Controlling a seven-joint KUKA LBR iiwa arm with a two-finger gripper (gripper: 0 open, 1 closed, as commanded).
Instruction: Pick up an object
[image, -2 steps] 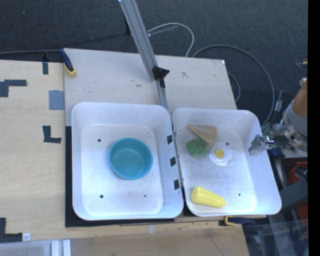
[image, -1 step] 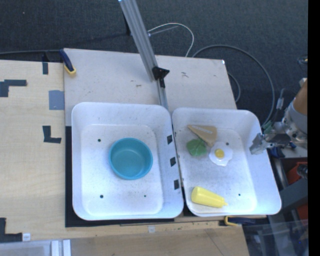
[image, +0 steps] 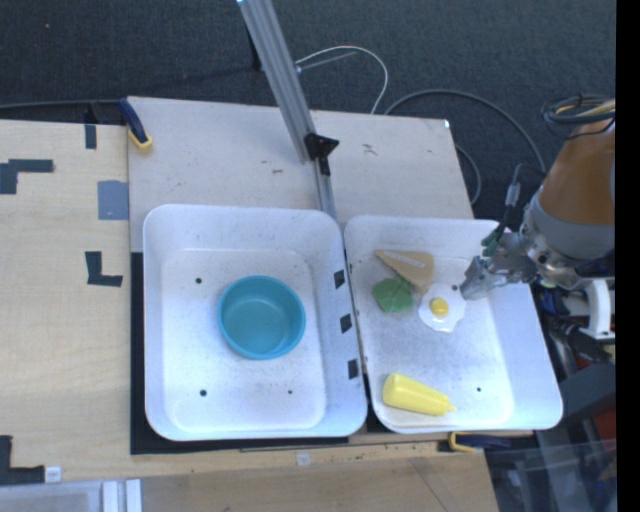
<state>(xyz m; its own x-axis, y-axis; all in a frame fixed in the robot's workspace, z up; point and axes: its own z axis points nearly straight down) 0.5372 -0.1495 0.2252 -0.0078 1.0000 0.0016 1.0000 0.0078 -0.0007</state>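
The right bin (image: 520, 400) holds a tan wedge (image: 408, 264), a green lump (image: 394, 294), a fried-egg toy (image: 440, 311) and a yellow corn-like piece (image: 415, 395). My gripper (image: 474, 284) hangs at the right side of this bin, just right of and slightly above the fried egg, with nothing visibly between its fingers. A blue bowl (image: 262, 316) sits in the left bin (image: 170, 400).
A grey metal pole (image: 285, 80) slants down from the top to the gap between the bins. Cables (image: 450, 100) loop on the dark floor behind the bench. A wooden table (image: 50, 300) lies to the left.
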